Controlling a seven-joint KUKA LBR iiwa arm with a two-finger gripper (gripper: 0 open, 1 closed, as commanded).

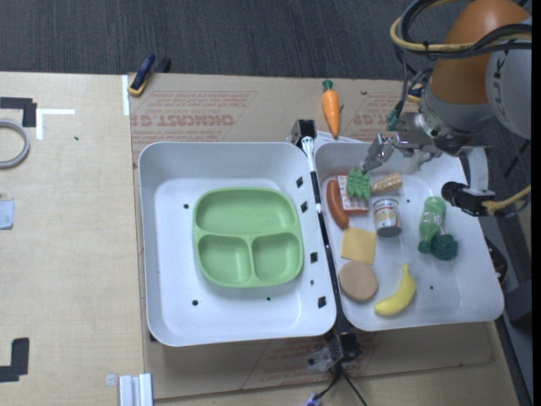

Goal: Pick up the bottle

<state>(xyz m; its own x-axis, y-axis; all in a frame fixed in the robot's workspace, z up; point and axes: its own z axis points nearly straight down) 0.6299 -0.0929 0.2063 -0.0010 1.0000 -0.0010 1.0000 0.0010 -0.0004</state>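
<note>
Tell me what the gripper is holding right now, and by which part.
Nothing. The gripper hangs above the right bin's back edge with nothing between its jaws; the bottle lies untouched in that bin.

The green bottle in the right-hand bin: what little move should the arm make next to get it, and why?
Probably a short shift toward the camera's lower right. The gripper hangs at the right bin's far edge, above the green leafy toy, while the green bottle lies nearer the bin's right side, beside the can and touching the broccoli. It must get above the bottle before descending.
</note>
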